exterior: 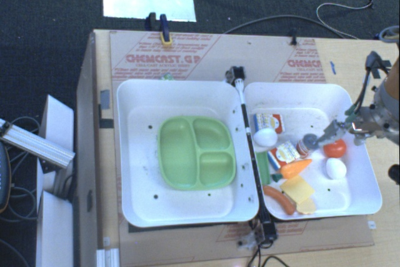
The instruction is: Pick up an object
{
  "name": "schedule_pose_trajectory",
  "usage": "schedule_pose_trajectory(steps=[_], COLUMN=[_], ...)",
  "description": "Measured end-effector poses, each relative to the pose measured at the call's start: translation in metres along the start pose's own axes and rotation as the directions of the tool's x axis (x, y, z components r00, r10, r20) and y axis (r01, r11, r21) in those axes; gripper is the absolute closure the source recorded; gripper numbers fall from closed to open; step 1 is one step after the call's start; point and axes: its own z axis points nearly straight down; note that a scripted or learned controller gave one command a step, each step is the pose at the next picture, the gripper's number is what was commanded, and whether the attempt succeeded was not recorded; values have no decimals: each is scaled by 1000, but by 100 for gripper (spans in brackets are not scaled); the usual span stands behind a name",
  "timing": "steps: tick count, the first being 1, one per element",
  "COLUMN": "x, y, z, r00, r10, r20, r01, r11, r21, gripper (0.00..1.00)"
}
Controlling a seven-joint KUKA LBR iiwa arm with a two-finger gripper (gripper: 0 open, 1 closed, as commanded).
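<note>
The right bin (300,92) holds several toy foods. A red tomato (336,148) and a white egg (335,168) lie at its right. An orange carrot (296,167), yellow cheese (299,189) and a sausage (279,198) lie toward the front. A second egg (264,137) rests against a red and white carton (268,120), with a small can (287,151) nearby. My gripper (329,132) reaches in from the right, low over the bin, just above-left of the tomato and beside a small grey round object (310,141).
The left bin (181,89) holds a green divided plate (197,153). A black divider rail (247,134) runs between the bins. A clamp (164,29) sits at the bench's far edge. Cables trail at the back right.
</note>
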Motion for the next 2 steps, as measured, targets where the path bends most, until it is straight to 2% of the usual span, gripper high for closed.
schedule_pose_trajectory(steps=[1, 2], x=[-12, 7], y=[34, 89], z=[140, 177], r00=[1000, 1000], r10=[2, 0], r20=[-1, 0], r01=[-2, 0], r11=[1000, 1000], r21=[4, -1], gripper=[0, 0])
